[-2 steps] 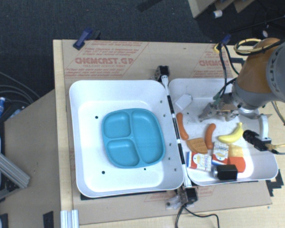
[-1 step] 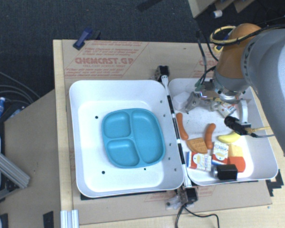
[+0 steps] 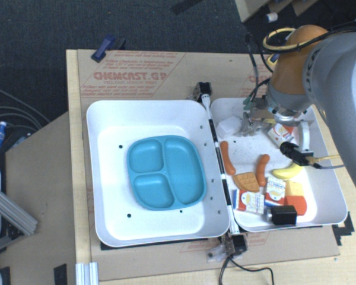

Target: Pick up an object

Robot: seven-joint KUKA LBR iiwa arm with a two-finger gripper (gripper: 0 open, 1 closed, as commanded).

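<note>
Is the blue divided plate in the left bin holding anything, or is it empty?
Empty. The blue divided plate lies flat in the left white bin, and all of its compartments show bare blue surface.

The right bin [image 3: 326, 209] is crowded along its near edge by toy food [image 3: 267, 189]. Its far-left corner lies open. A blue plate [image 3: 165, 172] fills the left bin's [image 3: 107, 129] middle.

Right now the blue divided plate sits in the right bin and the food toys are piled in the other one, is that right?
Not quite. The camera view shows the blue divided plate in the left bin, not the right one. The food toys, such as the banana and the two sausages, are piled in the other bin, the right one.
</note>
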